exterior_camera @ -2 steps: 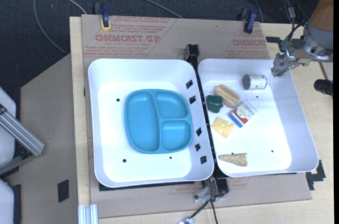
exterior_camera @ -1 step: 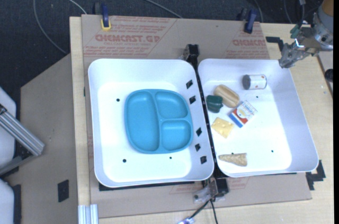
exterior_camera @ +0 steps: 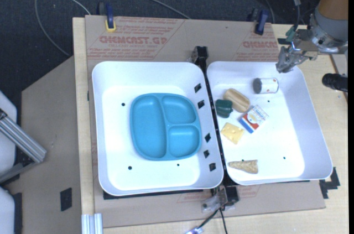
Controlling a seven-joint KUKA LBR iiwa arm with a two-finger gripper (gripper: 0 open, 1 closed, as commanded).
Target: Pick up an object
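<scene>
White-bodied, the little can [exterior_camera: 266,85] is lying on its side near the right bin's [exterior_camera: 310,133] far wall, probably light, stiff, slick and roll-prone, best pinched across its middle, while the gripper [exterior_camera: 285,61] is hovering just beyond, grip unreadable.

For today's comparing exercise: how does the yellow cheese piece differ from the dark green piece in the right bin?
The cheese piece is pale yellow with small holes; the green piece is dark and plain. The cheese piece is flat and blocky with straight edges; the green piece looks rounded. The cheese piece lies nearer the bin's middle; the green piece sits by the left wall. Both are small and lie loose in the right bin.
</scene>
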